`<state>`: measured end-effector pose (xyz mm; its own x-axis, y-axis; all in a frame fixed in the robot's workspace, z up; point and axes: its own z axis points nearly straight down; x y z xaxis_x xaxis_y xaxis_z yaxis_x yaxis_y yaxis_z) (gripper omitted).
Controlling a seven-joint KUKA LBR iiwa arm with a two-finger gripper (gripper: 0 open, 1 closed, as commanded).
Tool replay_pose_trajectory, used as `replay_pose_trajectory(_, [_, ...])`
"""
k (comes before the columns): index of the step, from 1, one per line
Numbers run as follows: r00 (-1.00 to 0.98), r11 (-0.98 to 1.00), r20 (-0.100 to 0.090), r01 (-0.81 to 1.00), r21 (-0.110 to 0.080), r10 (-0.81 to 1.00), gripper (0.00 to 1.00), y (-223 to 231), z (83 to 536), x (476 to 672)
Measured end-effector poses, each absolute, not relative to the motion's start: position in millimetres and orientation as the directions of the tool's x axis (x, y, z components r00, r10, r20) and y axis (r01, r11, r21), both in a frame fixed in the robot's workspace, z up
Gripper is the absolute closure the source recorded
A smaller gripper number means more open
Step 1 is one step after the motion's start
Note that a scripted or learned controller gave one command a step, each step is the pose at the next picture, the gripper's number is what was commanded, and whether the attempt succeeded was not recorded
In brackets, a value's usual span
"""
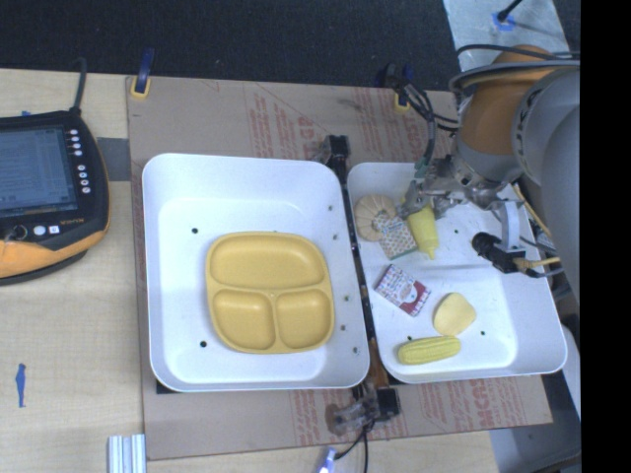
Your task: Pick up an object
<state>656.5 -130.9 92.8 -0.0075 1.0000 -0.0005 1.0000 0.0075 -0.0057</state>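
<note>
**Inspection: gripper low in the right bin, nothing lifted**

Although the task called for one object to be picked up, every object seen lay on a bin floor at the moment of inspection. Nearest the camera, at the front of the right bin [552, 358], a corn cob [429, 350] lay on its side, with a pale yellow wedge [454, 313] just behind it. Further in, a red and white packet [402, 290] lay near the bin's left wall. Beyond that, a small checked packet [394, 236] rested touching a round tan biscuit-like piece [373, 213], and a yellow bottle-shaped toy [423, 231] lay just beside the packet.

The left bin [168, 264] held a yellow divided plate [268, 291], lying flat and well apart from the arm.

At the far end of the right bin, the gripper [422, 201] was down close above the upper end of the yellow toy. Whether it touched the toy could not be told, and whether its jaws were spread or pressed together could not be told either; wrist and cables obscured them.

A handheld control tablet [39, 190] sat on the bench at far left.

Judgement: the approach appeared made, the yellow toy being the likely target. Grasp and lift remained to be shown.
</note>
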Motion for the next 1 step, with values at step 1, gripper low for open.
replay_pose_trajectory(1, [-0.005, 0.005, 0.001, 1.000, -0.001, 1.000, 1.00, -62.1, 193.1, 641.0])
